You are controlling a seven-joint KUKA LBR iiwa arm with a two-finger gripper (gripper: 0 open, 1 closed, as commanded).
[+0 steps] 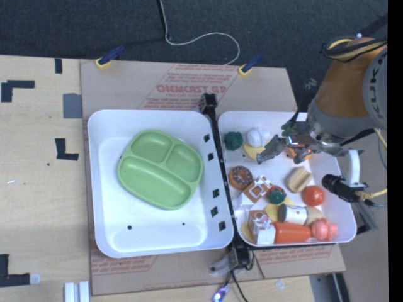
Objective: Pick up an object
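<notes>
The right bin (349, 197) holds several toy foods. Among them are a dark green piece (233, 140), a white and yellow toy (255, 141), a chocolate donut (240, 177), a tan bread roll (298, 179) and a red tomato (313, 195). An orange carrot (291, 233) and a small carton (260, 226) lie along the front wall. My gripper (286, 155) hangs over the back middle of this bin, just right of the white and yellow toy and above the bread roll. Its fingers (271, 151) are spread open and hold nothing.
In the left bin (101, 187) lies a green sectioned plate (162, 168). A black divider (217, 162) runs between the bins. My arm's orange band (343, 83) rises at the right. A black part (337, 185) sticks over the right bin's far side.
</notes>
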